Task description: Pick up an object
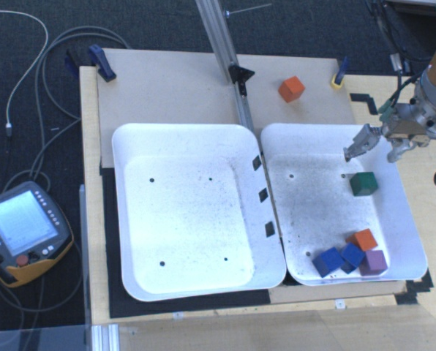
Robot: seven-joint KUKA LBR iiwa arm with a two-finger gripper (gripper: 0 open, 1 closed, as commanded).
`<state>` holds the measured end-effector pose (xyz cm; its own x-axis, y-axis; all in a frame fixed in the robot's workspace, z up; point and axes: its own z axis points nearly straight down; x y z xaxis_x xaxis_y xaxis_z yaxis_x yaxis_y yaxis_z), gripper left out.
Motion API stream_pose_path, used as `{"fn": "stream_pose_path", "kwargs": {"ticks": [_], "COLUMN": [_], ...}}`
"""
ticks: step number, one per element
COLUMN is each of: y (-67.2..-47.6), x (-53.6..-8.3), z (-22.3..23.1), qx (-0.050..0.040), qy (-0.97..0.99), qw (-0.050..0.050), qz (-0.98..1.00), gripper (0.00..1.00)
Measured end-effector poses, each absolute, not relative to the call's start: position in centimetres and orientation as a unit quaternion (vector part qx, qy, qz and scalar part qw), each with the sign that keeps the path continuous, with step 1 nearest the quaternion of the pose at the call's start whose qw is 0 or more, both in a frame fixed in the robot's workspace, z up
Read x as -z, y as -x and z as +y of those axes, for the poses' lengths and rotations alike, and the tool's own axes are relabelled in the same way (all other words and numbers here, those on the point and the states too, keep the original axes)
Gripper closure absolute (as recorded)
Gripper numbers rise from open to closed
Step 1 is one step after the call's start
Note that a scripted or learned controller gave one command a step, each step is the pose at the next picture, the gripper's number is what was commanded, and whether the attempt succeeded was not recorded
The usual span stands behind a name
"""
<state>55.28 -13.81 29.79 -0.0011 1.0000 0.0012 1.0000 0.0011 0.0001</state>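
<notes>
The right bin [306, 203] holds several blocks. A green block [363, 183] lies alone near its far right side. Two blue blocks [326, 262] [352, 257], an orange block [364, 239] and a purple block [374, 262] cluster in the near right corner. My gripper [379, 146] hangs over the bin's far right edge, just above and behind the green block. Its two fingers [359, 143] are spread apart, open, with nothing between them.
The left bin [185, 210] sits beside the right one. An orange cube [292, 88] rests on the board behind the bins. A metal pole [218, 35] slants down to the gap between bins. Blue clamps [101, 62] hold the board's corners.
</notes>
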Motion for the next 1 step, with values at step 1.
{"fn": "stream_pose_path", "kwargs": {"ticks": [1], "y": [-51.35], "x": [-18.28], "z": [-18.28], "qx": [-0.0027], "qy": [0.708], "qw": [0.004], "qz": [-0.706], "gripper": [0.0]}}
